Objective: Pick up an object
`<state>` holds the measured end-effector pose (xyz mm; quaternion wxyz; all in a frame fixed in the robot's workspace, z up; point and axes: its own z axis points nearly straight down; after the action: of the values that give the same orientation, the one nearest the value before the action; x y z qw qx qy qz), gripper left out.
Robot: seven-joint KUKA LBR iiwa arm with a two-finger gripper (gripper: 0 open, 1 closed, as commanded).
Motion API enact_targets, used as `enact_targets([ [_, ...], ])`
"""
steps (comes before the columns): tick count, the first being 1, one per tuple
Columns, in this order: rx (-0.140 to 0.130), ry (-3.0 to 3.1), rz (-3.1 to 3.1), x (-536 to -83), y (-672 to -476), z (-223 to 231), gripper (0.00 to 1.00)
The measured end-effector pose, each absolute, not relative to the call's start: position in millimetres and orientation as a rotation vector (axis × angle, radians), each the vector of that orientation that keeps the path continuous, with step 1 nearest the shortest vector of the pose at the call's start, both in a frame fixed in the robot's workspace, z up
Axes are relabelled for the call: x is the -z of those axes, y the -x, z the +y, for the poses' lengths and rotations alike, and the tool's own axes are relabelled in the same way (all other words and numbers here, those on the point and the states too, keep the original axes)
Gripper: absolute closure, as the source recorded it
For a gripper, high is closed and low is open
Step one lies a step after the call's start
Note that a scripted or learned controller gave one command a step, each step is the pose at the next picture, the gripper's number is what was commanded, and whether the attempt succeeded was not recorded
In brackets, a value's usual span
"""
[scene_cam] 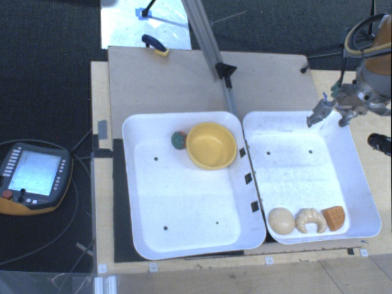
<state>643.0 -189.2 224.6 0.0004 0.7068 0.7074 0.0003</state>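
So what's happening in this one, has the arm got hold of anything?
No. The grey arm's gripper hangs open over the far right part of the right white bin, with nothing between its jaws. A beige round bun, a pale croissant and an orange wedge lie along that bin's near edge. The left white bin holds a yellow bowl and a small green ball.

Left bin (147, 225): wide bare floor across the middle and near side. Obstacles cluster at the far edge, where a yellow bowl (211, 145) sits with a small dark green ball (178, 140) touching its left side.

Right bin (361, 182): far and middle floor bare. A pale round roll (282, 220), a croissant (311, 220) and an orange block (334, 217) line the near wall, close together.

A slanted metal pole (205, 32) crosses above the counter (269, 81) behind the bins.
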Motion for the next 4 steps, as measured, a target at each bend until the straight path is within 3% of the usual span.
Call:
enact_targets([
  [1,0.003,-2.224,2.223,-170,-633.2,-192,0.00],
  [3,0.001,-2.222,2.223,-89,-639.3,-194,0.00],
  [4,-0.001,-2.218,2.221,-101,-640.6,-195,1.00],
])
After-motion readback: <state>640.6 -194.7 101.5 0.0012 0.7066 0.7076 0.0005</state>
